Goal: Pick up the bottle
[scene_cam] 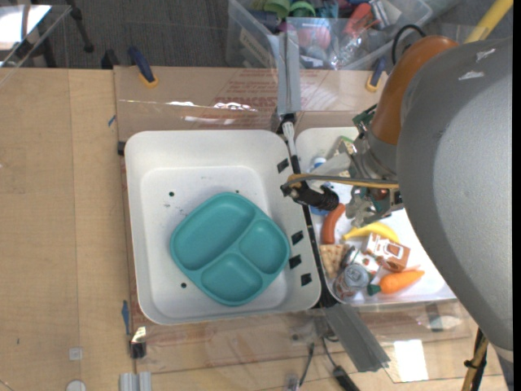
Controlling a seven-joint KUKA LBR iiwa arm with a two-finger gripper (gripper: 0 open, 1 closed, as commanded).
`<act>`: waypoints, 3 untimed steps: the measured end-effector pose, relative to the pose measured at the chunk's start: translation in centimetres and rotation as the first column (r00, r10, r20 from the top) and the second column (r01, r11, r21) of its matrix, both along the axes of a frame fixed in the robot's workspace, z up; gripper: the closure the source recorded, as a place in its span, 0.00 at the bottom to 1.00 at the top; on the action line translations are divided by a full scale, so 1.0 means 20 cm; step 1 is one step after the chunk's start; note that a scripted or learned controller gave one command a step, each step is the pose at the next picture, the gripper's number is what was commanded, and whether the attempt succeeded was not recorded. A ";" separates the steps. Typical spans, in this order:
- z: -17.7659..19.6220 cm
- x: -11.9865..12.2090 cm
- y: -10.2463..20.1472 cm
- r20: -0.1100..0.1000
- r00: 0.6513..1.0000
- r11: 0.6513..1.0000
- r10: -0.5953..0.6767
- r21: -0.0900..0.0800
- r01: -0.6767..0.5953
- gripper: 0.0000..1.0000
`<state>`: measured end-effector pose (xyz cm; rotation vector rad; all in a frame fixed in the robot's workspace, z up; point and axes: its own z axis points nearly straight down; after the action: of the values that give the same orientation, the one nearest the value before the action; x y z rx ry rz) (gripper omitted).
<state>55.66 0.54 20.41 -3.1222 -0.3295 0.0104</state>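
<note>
In the right bin [423, 296], near its front edge, lies a small dark container with a round silvery top [354, 278], which looks like the bottle. The gripper [359, 208] hangs low over the middle of that bin, a little behind the container and apart from it. The grey arm and its orange band [411, 88] hide the right half of the bin. I see nothing held at the gripper.
Around the container lie a yellow banana [373, 231], an orange carrot [400, 281], a red sausage [330, 222], a brown-and-white box [389, 255] and a cracker [331, 257]. A teal divided plate [230, 248] fills the left bin [155, 177]. A clear tub of toys [326, 15] stands behind.
</note>
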 end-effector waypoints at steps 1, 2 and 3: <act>0.27 0.02 0.49 0.006 1.000 1.000 -0.008 -0.001 0.008 1.00; 0.42 -0.16 1.05 0.008 1.000 1.000 -0.008 -0.002 0.008 1.00; -0.15 -0.18 1.08 0.004 1.000 1.000 -0.012 -0.003 0.012 1.00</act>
<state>51.98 22.12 17.41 -3.1276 -0.3104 0.0051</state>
